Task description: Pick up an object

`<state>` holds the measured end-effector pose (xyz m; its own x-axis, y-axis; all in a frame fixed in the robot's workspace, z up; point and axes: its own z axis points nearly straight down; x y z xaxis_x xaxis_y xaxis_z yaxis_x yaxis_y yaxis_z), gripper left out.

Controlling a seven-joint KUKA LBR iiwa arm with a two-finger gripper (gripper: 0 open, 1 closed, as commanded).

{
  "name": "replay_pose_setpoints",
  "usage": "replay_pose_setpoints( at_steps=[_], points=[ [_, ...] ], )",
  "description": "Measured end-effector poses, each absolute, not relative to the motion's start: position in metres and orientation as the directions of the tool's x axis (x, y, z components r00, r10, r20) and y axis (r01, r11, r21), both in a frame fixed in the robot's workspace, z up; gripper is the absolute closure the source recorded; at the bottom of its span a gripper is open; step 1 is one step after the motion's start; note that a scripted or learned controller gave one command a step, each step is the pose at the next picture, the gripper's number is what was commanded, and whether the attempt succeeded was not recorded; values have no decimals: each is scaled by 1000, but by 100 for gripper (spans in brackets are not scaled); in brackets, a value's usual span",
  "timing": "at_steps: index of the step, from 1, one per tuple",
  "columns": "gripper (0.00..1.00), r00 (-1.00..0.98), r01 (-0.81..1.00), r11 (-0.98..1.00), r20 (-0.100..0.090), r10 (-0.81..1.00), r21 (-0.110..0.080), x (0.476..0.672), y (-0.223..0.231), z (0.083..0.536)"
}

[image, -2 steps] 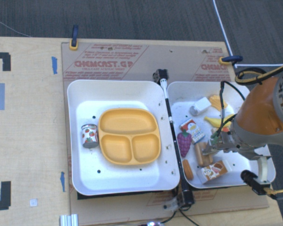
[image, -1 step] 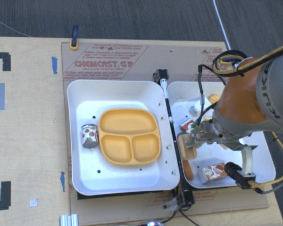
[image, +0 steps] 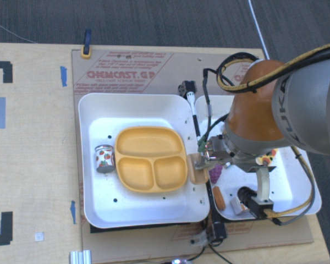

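Over the right bin [image: 302, 194] sits the gripper [image: 209, 166]; can't tell its state, wrist blocks it. Your easiest pick: small printed jar [image: 104, 158] in left bin [image: 137, 106], touching yellow divided plate [image: 151, 159]. Jar prob. light, stiff, slick; grab across its sides.

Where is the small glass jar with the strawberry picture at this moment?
The small glass jar with strawberry print lies in the left white bin, on its left side, just beside the left edge of the yellow three-compartment plastic plate.
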<state>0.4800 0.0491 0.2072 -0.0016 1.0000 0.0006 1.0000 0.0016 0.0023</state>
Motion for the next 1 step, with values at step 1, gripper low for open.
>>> replay_pose_setpoints(
  at_steps=[1],
  points=[
    [100,0,1000,0,2,1000,1,480,5,186]
  ],
)
